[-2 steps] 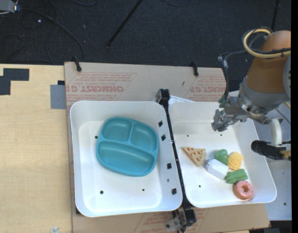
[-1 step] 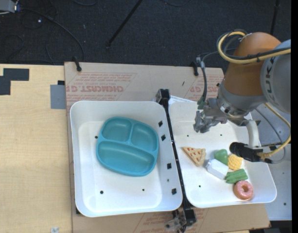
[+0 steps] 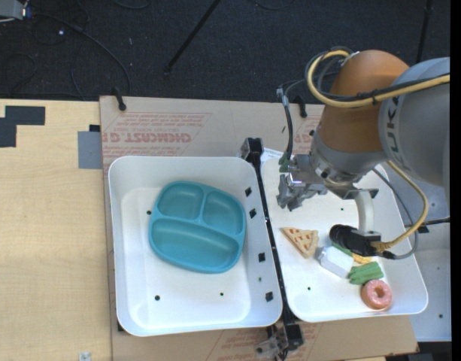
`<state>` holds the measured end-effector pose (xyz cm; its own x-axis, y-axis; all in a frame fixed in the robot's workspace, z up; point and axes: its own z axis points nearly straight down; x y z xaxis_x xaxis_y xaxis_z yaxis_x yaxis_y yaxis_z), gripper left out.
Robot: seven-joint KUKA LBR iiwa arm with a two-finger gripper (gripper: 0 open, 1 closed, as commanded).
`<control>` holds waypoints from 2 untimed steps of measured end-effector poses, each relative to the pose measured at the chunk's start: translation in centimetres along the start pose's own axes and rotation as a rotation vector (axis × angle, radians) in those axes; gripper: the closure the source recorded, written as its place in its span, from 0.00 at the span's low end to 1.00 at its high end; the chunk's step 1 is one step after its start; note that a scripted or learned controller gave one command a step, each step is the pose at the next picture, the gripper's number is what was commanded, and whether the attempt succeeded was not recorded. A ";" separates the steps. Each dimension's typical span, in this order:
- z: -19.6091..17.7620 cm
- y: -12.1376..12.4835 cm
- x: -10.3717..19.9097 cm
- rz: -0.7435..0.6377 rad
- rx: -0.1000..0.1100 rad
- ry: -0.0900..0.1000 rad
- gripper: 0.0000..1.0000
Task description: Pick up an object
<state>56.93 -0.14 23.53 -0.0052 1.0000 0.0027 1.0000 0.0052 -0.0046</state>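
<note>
**benchrat:** Where was the gripper [image 3: 294,194] in that shot, and what would you say it was going for?

**kuka_fan:** It hung over the far-left part of the right bin [image 3: 320,295], close to the divider. My guess for the target was the wedge [image 3: 301,241], the tan waffle-looking slice lying flat just below it in the view. I couldn't tell whether the gripper was open or closed – the wrist hid too much. Nothing was visibly held.

**benchrat:** How would you do the grab?

**kuka_fan:** I'd shift a little toward the near rim so it's centred over the wedge, then come straight down. Close across the two slanted sides, not tip-to-crust, or it'll likely squirt out.

**benchrat:** Which way did it point?

**kuka_fan:** The tip pointed at the near rim and a touch right, with the broad edge facing the gripper. There wasn't much of a long axis – the broad edge ran roughly across the view. The block [image 3: 335,262] sat just beside the tip, so I'd watch that side. The donut [image 3: 377,294] was further off, and the plate [image 3: 196,226] was alone in the left bin [image 3: 140,299].
</note>
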 end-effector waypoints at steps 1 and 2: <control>1.4 -0.3 5.3 0.000 0.002 -0.001 1.00; 0.9 0.0 9.8 0.000 -0.001 -0.001 1.00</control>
<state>56.86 9.69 22.68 -0.0053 1.0000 0.0013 1.0000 0.0053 -0.0034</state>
